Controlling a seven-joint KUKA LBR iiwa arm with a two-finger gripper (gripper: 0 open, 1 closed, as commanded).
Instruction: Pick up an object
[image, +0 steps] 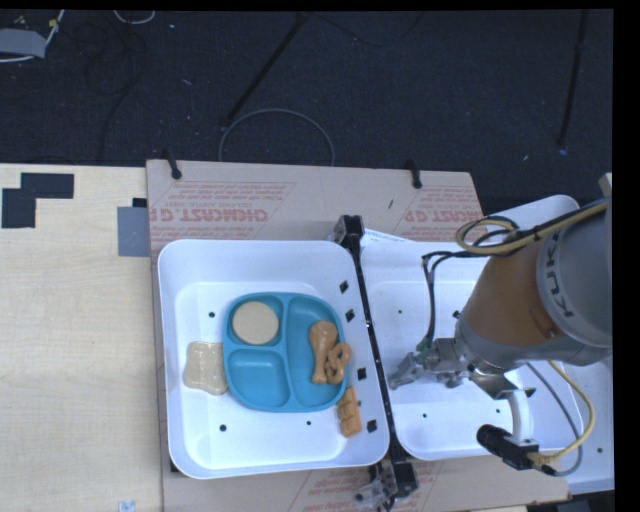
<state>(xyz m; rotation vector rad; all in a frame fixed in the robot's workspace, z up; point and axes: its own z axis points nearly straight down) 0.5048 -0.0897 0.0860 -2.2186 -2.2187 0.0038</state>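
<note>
Pretzel (330, 352), lying in the blue tray (262, 385) within the left bin (200, 455), looks light, stiff and brittle (grip across its narrow middle); whether the gripper (425, 366) over the right bin (440, 440) is spread, I cannot tell

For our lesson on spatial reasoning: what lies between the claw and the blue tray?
In the camera view, the black divider where the two bins meet lies between the claw and the blue tray, with brown food pieces along the tray's near side.
</note>
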